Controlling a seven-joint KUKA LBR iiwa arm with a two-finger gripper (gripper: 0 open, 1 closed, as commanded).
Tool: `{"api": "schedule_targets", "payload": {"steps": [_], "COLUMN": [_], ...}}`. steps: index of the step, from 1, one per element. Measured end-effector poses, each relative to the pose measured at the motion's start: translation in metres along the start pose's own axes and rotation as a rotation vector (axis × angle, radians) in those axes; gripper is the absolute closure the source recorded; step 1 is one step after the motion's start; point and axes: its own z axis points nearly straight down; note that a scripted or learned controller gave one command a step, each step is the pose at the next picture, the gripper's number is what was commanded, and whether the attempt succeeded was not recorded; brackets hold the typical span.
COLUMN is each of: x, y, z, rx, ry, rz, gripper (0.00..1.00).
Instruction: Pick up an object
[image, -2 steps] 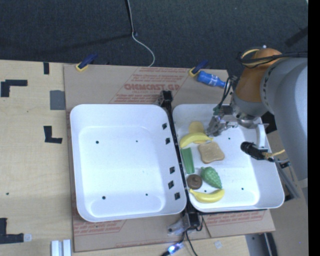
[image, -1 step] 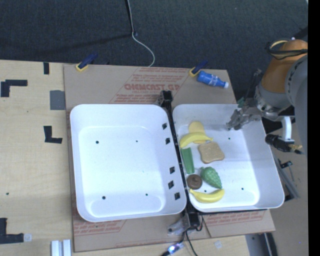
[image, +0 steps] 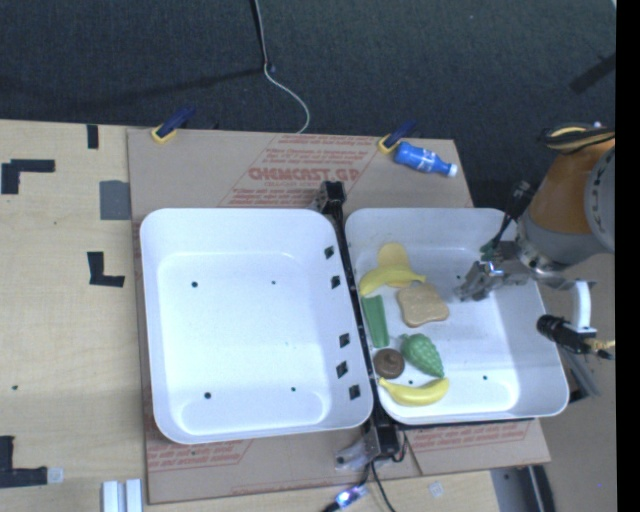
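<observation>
The claw (image: 476, 283) is hanging low over the right bin (image: 500, 400), near its right side (whether it is apart or together, I cannot tell). The toy foods are lying apart from it by the left wall: bananas (image: 392, 270), bread (image: 422, 306), a green piece (image: 375, 320)

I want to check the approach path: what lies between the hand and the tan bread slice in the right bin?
In the camera view, bare white bin floor separates the hand from the tan bread slice.

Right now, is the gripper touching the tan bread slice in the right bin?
Apart. The camera view shows the gripper over the right bin, with a strip of bare white floor between it and the bread slice.
</observation>
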Motion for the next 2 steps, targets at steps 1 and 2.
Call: {"api": "schedule_targets", "payload": {"steps": [1,2], "x": [0.0,0.001], "y": [-0.06,-0.105], "z": [-0.007,-0.017], "rx": [-0.001,-0.002], "ry": [0.0,0.001], "rz": [0.0,0.0], "gripper": [1.0,1.0]}}
